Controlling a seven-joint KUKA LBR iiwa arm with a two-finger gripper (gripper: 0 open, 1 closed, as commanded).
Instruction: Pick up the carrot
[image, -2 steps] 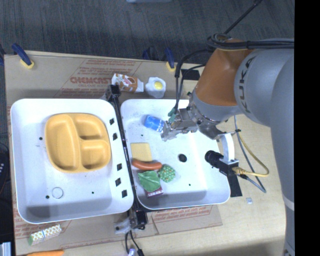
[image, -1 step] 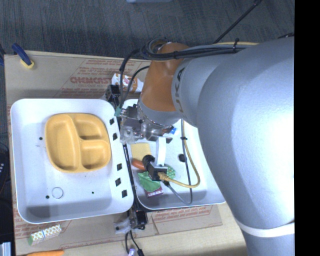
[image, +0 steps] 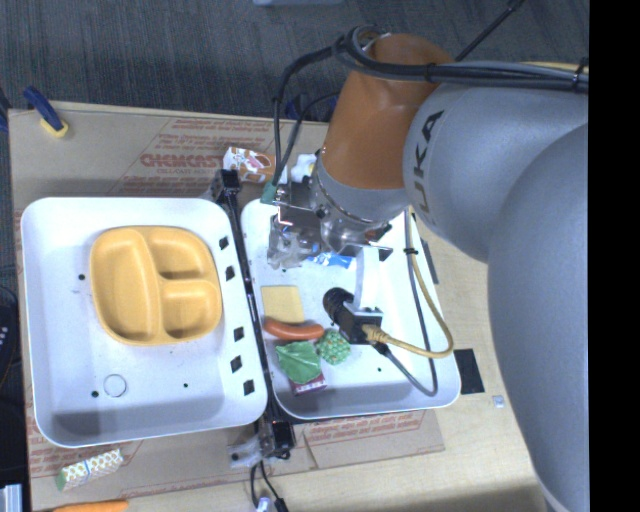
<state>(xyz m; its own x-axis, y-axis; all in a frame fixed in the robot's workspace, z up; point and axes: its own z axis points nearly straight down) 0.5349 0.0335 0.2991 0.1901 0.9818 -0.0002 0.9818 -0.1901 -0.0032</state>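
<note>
Hovering gripper (image: 290, 235) above right bin (image: 420, 385), carrot (image: 293, 328) lying just below

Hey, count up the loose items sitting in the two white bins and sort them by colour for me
Yellow: 2, the divided tray in the left bin and the flat square piece in the right bin
Orange-red: 1, the carrot
Green: 2, the packet and the bumpy ball
Total: 5
</note>
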